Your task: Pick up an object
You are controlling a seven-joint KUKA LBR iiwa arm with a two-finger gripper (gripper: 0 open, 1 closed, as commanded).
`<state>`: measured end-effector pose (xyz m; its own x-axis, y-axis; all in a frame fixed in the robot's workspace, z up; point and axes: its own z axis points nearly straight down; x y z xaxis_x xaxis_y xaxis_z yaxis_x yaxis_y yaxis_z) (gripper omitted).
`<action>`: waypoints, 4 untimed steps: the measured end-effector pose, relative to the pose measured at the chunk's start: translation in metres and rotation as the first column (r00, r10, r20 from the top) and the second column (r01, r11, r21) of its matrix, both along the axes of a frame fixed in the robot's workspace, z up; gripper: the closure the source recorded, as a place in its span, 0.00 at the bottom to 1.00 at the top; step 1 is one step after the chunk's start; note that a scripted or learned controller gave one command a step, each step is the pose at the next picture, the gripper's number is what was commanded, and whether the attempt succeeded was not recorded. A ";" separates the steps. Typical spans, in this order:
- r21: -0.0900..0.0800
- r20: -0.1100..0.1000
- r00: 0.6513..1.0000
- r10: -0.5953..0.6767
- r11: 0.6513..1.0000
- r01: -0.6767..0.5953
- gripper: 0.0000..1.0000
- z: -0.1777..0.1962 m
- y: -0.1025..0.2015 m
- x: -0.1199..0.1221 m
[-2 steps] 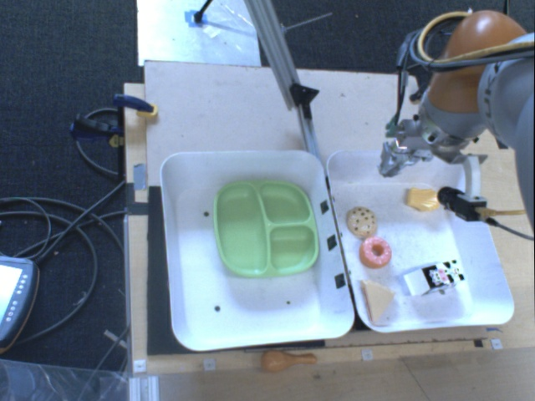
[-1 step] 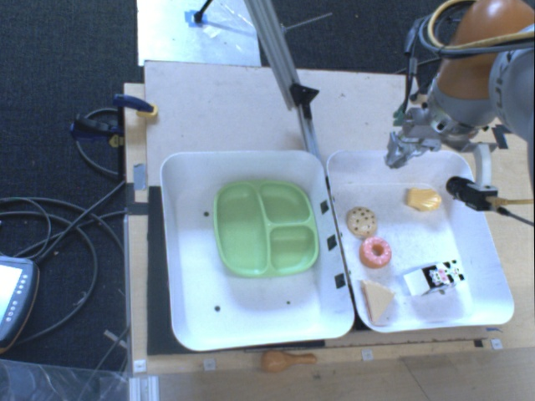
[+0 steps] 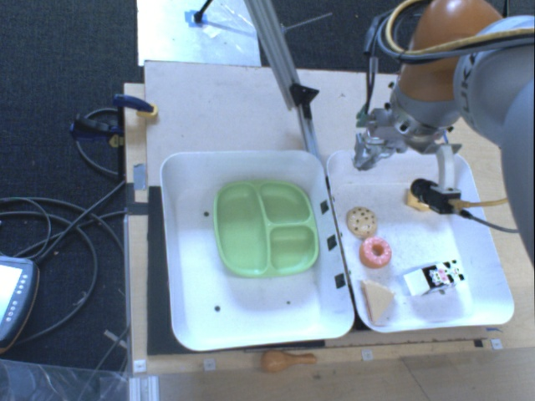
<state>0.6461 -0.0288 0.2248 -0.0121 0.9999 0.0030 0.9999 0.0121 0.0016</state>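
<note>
Nearest the hand (image 3: 369, 154), in the right bin (image 3: 393, 186): cookie (image 3: 361, 221) — light, stiff, brittle, we judge; best pinched gently across its rim. Hand apart or together — we cannot tell.

Left bin (image 3: 171, 249): one green divided plate (image 3: 266, 228), roughly centred. Right bin (image 3: 493, 274): speckled cookie (image 3: 361, 220) near the left wall, pink donut (image 3: 375, 252) just beside it on the near side, pale wedge (image 3: 378, 300) at the near-left corner, black-and-white box (image 3: 435, 278) to the wedge's right. Gripper (image 3: 368, 155) over the right bin's far-left corner, apart from the cookie. Brown pear-shaped item (image 3: 288, 360) on the bench (image 3: 217, 107), in front of the bins.
</note>
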 end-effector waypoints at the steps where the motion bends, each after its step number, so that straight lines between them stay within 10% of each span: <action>1: 0.000 -0.002 1.000 -0.001 1.000 0.001 1.00 -0.002 0.060 -0.014; 4: -0.001 0.000 1.000 -0.005 1.000 0.005 1.00 0.014 0.124 -0.022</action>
